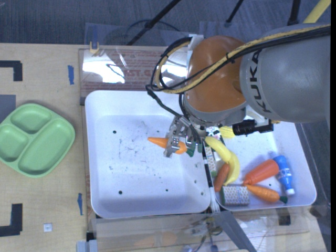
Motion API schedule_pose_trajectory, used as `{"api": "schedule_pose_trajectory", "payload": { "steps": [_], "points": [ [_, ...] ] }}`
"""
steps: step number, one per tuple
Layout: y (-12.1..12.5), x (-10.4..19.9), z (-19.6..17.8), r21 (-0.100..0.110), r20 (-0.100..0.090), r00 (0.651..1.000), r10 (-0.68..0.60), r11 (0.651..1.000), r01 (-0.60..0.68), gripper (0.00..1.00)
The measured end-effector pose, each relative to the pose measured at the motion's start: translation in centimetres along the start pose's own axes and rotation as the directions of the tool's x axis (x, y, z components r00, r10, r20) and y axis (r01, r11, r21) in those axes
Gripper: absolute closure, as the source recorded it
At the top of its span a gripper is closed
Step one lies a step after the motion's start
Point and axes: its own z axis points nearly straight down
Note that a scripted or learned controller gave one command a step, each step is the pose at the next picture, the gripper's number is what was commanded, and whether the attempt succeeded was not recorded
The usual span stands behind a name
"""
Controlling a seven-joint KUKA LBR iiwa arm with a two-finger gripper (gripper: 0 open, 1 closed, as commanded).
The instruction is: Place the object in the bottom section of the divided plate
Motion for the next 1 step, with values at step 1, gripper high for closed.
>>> {"api": "schedule_pose_trajectory", "payload": {
  "steps": [1],
  "points": [
    [-0.03, -0.04, -0.03, 0.0, 0.001, 1.0, 0.0, 1.0, 0.0, 0.0]
  ]
}}
